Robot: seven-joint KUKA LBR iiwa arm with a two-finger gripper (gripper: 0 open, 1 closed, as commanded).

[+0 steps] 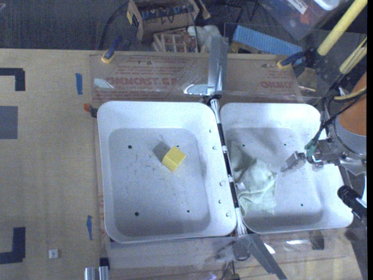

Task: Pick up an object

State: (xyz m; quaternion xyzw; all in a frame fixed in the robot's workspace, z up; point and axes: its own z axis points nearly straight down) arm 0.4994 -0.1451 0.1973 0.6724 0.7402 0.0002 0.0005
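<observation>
A small yellow block (173, 158) lies near the middle of the left bin (116, 121). In the right bin (303, 118), a crumpled pale green and white cloth (254, 181) rests against the left wall. My gripper (291, 163) reaches in from the right and hangs low over the right bin's floor. Its tip points left toward the cloth and stands a short way to the cloth's right, apart from it. Nothing shows in its grasp.
A metal divider (221, 150) with clamps runs between the two bins. Cardboard sheets (151, 77) lie behind the bins, with cluttered boxes and cables further back. The wooden bench (46, 156) extends to the left, marked with blue tape.
</observation>
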